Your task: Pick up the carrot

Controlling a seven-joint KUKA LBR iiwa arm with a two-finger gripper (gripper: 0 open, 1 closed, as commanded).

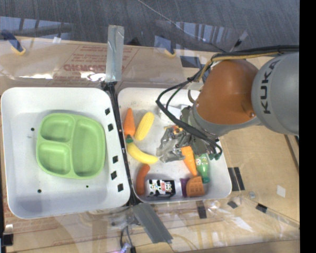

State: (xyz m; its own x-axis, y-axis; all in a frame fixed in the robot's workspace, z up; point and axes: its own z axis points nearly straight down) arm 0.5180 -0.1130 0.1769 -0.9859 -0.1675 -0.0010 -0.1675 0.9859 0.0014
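Note:
Two orange carrot-like pieces lie in the right bin (221, 173). One carrot (128, 122) rests along the bin's left wall, its green stub pointing toward the front. A second orange tapered piece (189, 161) lies just right of my gripper (171, 147), touching or nearly touching it. The gripper hangs low over the middle of the right bin, under the orange wrist band (226, 91). Nothing is visibly held in it.
A yellow corn-like piece (144, 126), a banana (141, 154), a red-orange sausage shape (142, 178), a black-and-white box (160, 187), a purple piece (183, 185), an orange waffle block (196, 186) and a green item (203, 167) crowd the right bin. The left bin (21, 194) holds a green divided plate (71, 145).

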